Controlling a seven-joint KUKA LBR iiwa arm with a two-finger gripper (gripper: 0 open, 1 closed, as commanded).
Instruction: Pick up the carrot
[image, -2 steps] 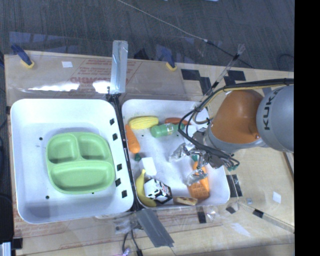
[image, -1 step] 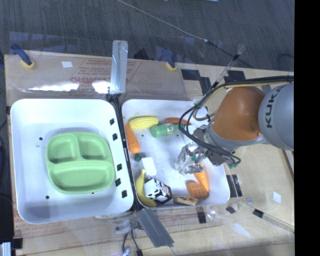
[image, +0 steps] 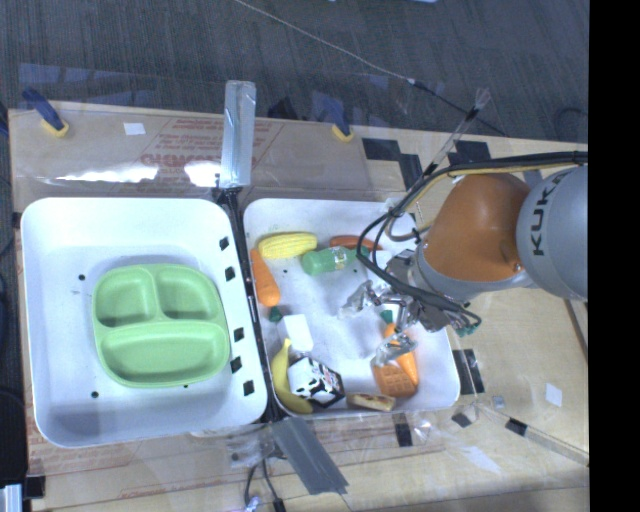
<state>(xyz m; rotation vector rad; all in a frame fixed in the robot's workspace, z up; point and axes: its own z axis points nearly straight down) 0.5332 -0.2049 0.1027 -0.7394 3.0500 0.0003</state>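
On the tabletop (image: 560, 400) two white bins sit side by side. The left bin (image: 60, 400) holds a green divided plate (image: 158, 325) near its middle. The right bin (image: 440, 385) is crowded. The carrot (image: 265, 279) lies along that bin's left wall, at about 9 o'clock from the bin's middle, its length running roughly from 12 to 6 o'clock, and nothing grips it. Just beyond its upper end, toward 1 o'clock, lies a corn cob (image: 287, 244), and at 3 o'clock from the cob a green block (image: 325, 262). A small white block (image: 297, 330) sits below the carrot, and a banana (image: 282, 385) curves along the lower left corner against a black-and-white object (image: 316, 381). The grey arm (image: 560, 235) with its orange band (image: 480, 230) reaches in from 3 o'clock, and the jaws (image: 385, 315) hang over the bin's middle right, well apart from the carrot; whether they are open or closed I cannot tell amid the cables. An orange carton (image: 396, 374) stands just below them, toward 6 o'clock.
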